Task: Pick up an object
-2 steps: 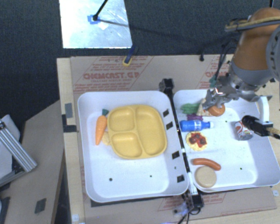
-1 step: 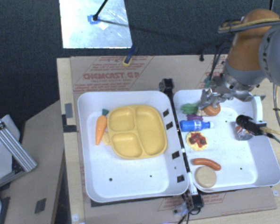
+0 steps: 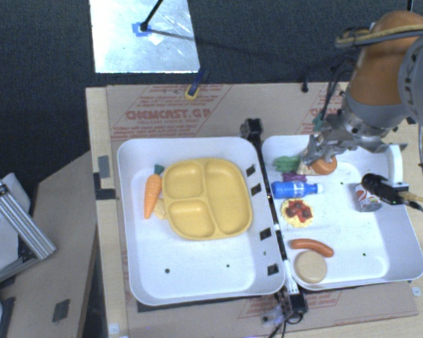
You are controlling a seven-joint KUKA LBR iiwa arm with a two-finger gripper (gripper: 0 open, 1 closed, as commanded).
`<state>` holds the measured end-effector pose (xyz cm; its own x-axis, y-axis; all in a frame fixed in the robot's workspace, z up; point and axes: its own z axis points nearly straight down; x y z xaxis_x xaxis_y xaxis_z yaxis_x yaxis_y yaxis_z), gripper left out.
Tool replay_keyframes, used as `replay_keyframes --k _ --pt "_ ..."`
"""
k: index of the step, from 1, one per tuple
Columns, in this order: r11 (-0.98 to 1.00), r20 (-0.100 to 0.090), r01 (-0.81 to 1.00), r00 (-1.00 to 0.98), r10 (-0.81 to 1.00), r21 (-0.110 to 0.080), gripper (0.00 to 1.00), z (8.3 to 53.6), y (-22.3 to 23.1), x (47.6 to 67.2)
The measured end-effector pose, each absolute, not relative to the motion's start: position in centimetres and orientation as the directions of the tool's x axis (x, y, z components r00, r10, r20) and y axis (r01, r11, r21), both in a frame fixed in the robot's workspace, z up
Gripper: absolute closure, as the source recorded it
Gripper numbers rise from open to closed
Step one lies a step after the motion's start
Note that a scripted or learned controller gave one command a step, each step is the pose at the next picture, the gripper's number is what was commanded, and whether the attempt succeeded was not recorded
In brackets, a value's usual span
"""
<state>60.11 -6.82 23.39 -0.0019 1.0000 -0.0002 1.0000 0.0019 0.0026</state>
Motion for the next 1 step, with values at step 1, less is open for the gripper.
replay_keyframes --k 1 --pt "0.002 -0.001 1.000 -0.002 1.000 0.003 1.00 23.33 -7.21 60.62"
